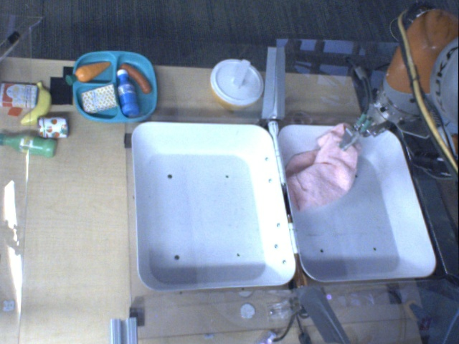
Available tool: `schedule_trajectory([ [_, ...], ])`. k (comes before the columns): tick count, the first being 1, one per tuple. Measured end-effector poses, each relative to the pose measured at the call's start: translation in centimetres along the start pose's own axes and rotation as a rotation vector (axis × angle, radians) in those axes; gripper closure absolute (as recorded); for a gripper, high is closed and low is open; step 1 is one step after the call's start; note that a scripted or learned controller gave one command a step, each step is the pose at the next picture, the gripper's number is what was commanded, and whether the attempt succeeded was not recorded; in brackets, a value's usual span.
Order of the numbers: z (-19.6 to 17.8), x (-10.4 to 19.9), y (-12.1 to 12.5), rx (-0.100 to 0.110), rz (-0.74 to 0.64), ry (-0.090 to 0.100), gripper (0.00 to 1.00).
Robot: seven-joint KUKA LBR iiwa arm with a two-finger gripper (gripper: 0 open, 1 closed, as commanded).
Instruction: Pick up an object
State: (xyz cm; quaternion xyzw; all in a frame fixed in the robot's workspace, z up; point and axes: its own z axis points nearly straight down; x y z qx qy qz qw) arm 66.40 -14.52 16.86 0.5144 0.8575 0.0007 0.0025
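Dark carpet lay beyond the wooden bench (72, 213); within the right bin (373, 253), the gripper (353, 139) fingers pinched the pink cloth's (324, 170) upper corner, cloth trailing below-left of them.

A robot lab bench: 2 white bins (203, 203), a tray of toy food (115, 86) (plastic, by the look).

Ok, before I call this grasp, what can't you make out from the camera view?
- Gripper at the pink cloth: too small to tell whether it grips the cloth's top corner.
- Anything under the cloth: hidden by its folds.
- Arm: cut off by the right edge.
- Labels on the can and carton: too small to read.
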Motion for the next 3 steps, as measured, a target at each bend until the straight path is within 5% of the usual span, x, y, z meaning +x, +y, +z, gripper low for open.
schedule_trajectory([
  [1, -1.7, 7.3, 3.7, -0.001, -0.019, 0.002, 1.00],
  [3, -1.7, 8.3, 2.7, -0.002, -0.595, 0.001, 1.00],
])
